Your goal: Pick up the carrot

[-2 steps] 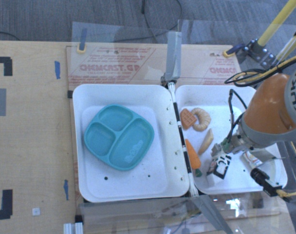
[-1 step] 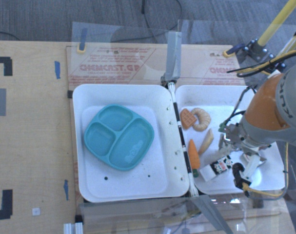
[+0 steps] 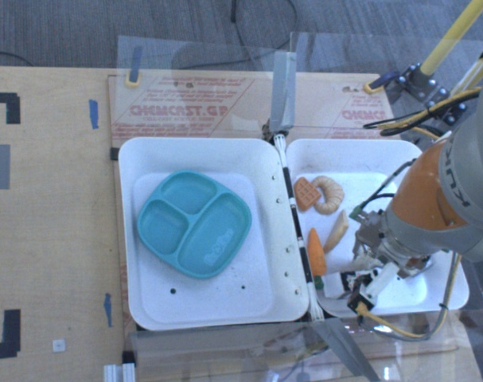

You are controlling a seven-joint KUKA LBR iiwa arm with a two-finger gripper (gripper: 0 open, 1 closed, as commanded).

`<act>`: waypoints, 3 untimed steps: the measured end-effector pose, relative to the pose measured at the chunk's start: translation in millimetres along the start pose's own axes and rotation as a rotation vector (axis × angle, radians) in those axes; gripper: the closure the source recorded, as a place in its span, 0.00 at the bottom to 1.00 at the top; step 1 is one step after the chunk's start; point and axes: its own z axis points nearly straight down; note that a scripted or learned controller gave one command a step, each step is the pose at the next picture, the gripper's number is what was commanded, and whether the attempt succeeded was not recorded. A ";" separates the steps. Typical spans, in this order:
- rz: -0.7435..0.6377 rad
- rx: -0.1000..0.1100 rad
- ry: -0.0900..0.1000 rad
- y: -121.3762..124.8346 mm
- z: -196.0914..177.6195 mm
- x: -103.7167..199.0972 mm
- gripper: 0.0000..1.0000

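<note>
Carrot (image 3: 316, 252) lies in the right bin (image 3: 384, 151) against its left wall, beside the pale wedge (image 3: 336, 231), so the claw (image 3: 367, 286), whose state I cannot tell, should descend centred over it.

Two white bins side by side on bench. Left bin (image 3: 146, 293): teal divided plate (image 3: 195, 223), three compartments, lying flat. Right bin (image 3: 368, 156): orange carrot (image 3: 316, 252) against left wall, approx. upright in frame; pale wedge-shaped item (image 3: 336, 231) just beside it; ring-shaped pastry (image 3: 329, 192) touching a waffle-like orange piece (image 3: 306, 193) toward the rear. Arm w/ orange band (image 3: 420, 201) enters from right; gripper (image 3: 367, 287) low near bin's front edge, right of carrot, possibly not touching it.
</note>
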 end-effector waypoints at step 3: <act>0.208 0.020 -0.010 -43.7 -92.8 55.0 1.00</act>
